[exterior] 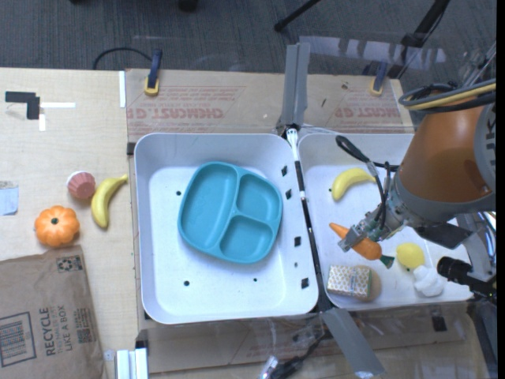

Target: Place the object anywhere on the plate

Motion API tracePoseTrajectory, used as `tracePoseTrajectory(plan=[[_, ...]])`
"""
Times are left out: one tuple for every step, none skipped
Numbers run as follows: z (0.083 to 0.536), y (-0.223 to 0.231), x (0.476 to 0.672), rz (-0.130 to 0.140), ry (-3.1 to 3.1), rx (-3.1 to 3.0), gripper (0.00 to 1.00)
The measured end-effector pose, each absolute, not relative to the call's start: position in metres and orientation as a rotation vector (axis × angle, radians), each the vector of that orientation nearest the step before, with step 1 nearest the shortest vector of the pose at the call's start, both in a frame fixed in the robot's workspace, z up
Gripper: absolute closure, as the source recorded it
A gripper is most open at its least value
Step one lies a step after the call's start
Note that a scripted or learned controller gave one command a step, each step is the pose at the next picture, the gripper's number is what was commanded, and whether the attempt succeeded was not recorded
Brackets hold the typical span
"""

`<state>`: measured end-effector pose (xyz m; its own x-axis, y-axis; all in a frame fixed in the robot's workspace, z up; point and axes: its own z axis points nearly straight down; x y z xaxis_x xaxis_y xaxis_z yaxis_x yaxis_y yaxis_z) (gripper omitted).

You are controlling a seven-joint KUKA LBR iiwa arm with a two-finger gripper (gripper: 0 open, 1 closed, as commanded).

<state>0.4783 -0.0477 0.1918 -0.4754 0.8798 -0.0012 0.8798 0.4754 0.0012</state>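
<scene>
The jaws are seen closed on the toy carrot [357,243], which is pinched between the fingers of the gripper [364,233] low over the right bin [316,212]; the carrot's pointed tip sticks out to the left of the jaws and its green top to their lower right. Far to the left of the jaws, on the wooden bench [63,133], a small pumpkin [57,227], a pink cupcake [81,185] and a banana [106,200] are laid out, with a brown paper bag [47,314] below them. Nearer, still left of the jaws, the blue divided plate [231,211] is set in the left bin [158,290], well apart from the carrot. Just below the jaws a sandwich-like block [350,282] is found. Above them a second banana [350,182] is lying. To their right a lemon [410,255] and a white object [428,283] are placed.
</scene>
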Motion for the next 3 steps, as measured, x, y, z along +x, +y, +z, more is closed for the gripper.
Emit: tracePoseTrajectory(plan=[[0.191,0.0,0.545,-0.002,2.842,1.339,1.0],[0.191,0.068,0.62,-0.003,2.842,1.339,1.0],[0.191,0.067,0.62,-0.003,2.841,1.34,0.0]])
